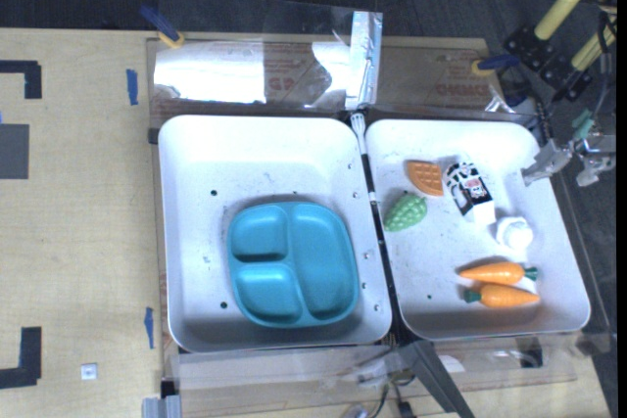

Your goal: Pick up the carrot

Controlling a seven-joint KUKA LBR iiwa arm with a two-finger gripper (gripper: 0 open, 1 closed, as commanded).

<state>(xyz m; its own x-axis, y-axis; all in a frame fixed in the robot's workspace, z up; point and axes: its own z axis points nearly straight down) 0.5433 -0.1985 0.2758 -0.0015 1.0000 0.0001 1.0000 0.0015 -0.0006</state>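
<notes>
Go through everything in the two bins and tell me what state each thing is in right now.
Blue divided plate: upright, in left bin.
Carrots: two, lying side by side, untouched, in right bin.
Green toy: lying near the divider.
Orange waffle piece: lying flat.
Small bottle: on its side.
White cap: resting loose.

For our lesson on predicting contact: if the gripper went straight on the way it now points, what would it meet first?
The gripper seems to point downward, so it would probably meet the right bin's rim, not the carrot nearer the front. Depth is unclear.
</notes>
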